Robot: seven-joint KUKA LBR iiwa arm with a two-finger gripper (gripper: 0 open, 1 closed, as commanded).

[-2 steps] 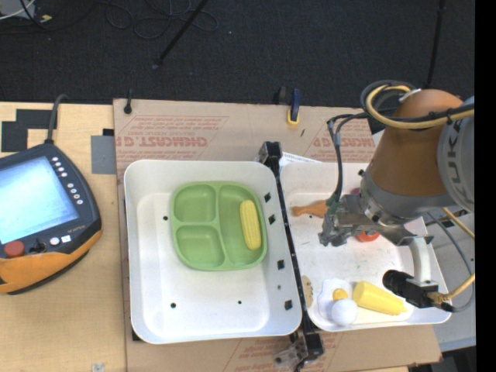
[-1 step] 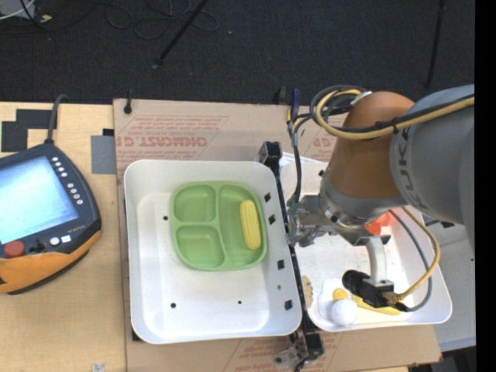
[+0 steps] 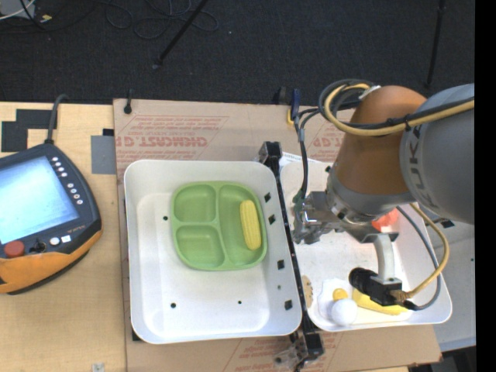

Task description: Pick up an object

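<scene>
two shallow white bins are seen side by side on the table, the left bin in the middle of the frame and the right bin toward the lower right. a green divided tray is laid in the left bin, and a yellow corn cob is lying lengthwise in the tray's right compartment. the arm, grey with an orange band, is stretched in from the right and is hung over the right bin, much of which is hidden by it. the gripper is seen near the divider between the bins, but whether anything is held cannot be told. at the lower edge of the right bin a white egg-like ball, a small yellow piece and a yellow banana-like object partly covered by something black are gathered close together. a small red-orange object is glimpsed under the arm. a control pendant with a lit screen is rested at the left of the frame.
</scene>
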